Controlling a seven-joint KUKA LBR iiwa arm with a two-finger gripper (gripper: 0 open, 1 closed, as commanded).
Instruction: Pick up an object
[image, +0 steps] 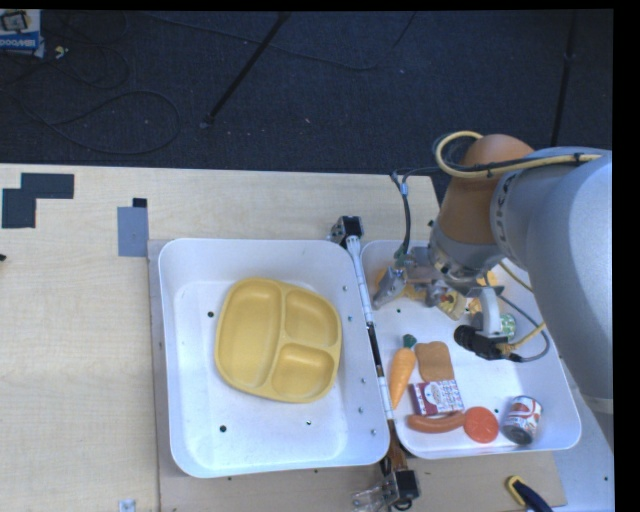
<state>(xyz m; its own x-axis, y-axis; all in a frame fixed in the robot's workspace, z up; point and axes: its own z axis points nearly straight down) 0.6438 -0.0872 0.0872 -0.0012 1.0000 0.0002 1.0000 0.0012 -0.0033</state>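
Note:
My gripper (428, 287) hangs low over the far end of the right bin (560, 425), beneath the orange wrist band. A yellow-brown object (386, 288) lies just left of it, by the bin's far left corner; whether they touch is unclear. Nearer the camera lie an orange carrot (400, 372), a brown bread slice (433, 360), a red and white packet (437, 398), a sausage (430, 423), a red tomato (481, 425) and a small can (521, 418). A small green and white item (506, 325) sits right of the gripper.
The left bin (185, 400) holds a yellow divided plate (278, 338). A ridge with a black rod (368, 330) separates the two bins. The big grey arm (570, 260) covers the right bin's far right side. Bare bench lies to the left.

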